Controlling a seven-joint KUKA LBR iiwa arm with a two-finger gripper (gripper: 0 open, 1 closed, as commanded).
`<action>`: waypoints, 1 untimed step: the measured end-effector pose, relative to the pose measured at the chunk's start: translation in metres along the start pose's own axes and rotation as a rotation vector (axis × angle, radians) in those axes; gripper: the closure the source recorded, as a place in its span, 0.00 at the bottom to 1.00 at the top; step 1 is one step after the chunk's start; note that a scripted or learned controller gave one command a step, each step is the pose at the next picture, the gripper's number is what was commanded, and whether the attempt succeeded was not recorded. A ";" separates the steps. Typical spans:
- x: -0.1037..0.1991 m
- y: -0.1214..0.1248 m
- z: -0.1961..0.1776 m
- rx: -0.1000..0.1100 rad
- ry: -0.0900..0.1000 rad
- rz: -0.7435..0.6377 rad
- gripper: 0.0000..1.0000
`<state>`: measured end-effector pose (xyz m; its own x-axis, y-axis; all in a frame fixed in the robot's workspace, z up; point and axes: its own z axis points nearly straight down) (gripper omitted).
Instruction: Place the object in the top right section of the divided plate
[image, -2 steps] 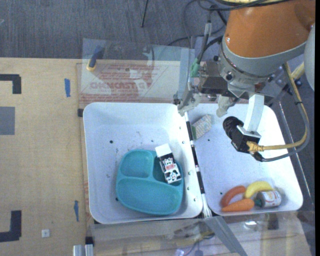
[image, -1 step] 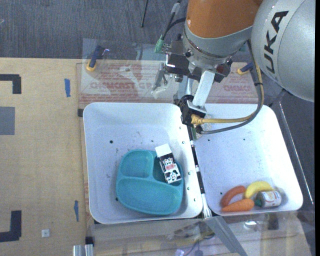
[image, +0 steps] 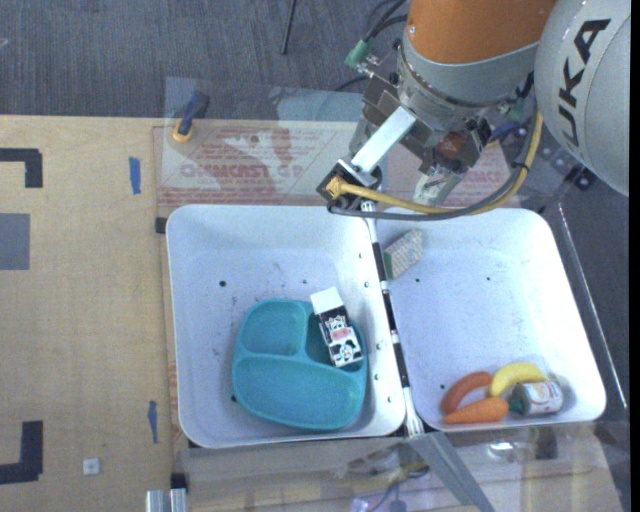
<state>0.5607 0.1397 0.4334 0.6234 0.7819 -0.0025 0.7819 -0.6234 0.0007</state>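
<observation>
Carton (image: 337, 328) lies in top-right section of divided plate (image: 290, 390); tool (image: 440, 178) over far edge of right bin (image: 480, 300), grip state unclear.

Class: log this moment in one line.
gripper: above far edge, right bin | box: top right section of plate | plate: left bin

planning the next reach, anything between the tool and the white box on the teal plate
Nothing visible. The small white printed box lies uncovered in the top right section of the teal divided plate; the tool is above the right white bin's rim.
</observation>
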 end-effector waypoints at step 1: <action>-0.073 0.027 0.000 0.004 -0.003 0.044 0.00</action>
<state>0.5364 0.0655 0.4333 0.6571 0.7538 -0.0060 0.7538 -0.6571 -0.0033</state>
